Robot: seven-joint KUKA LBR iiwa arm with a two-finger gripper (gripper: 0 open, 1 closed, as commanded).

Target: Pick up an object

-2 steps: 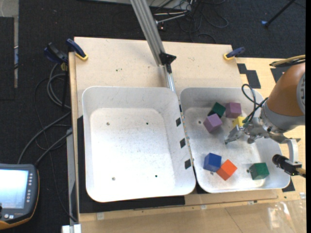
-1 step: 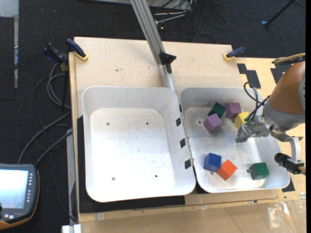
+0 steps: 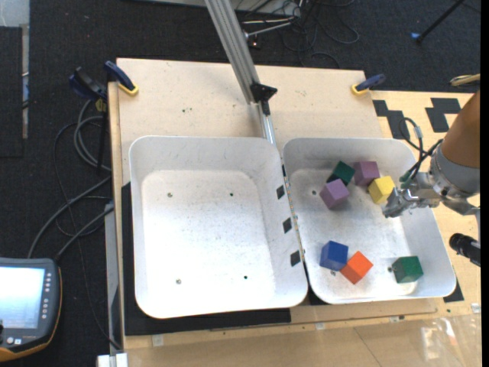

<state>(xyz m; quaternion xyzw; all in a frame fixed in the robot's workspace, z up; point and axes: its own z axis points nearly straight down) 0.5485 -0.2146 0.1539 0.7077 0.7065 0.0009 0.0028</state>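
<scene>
Far left, a teach pendant [image 3: 27, 304] sits off the worktop [image 3: 199, 98], its screen lit. The left bin [image 3: 145, 228] offers wide open floor from wall to wall. Crossing the divide, the right bin [image 3: 302, 159] carries all the blocks. Up top, a lilac cube [image 3: 335, 193], a dark green cube [image 3: 341, 173], a purple cube [image 3: 367, 172] and a yellow cube [image 3: 381, 189] huddle close together. Down near the front wall, a blue cube [image 3: 334, 255] touches an orange cube [image 3: 357, 267], with a green cube [image 3: 407, 268] apart at the right corner. Clear floor lies between the two groups. The gripper [image 3: 397, 202] hangs just beside the yellow cube, over the right wall; whether its fingers are spread or closed, I cannot tell.
</scene>
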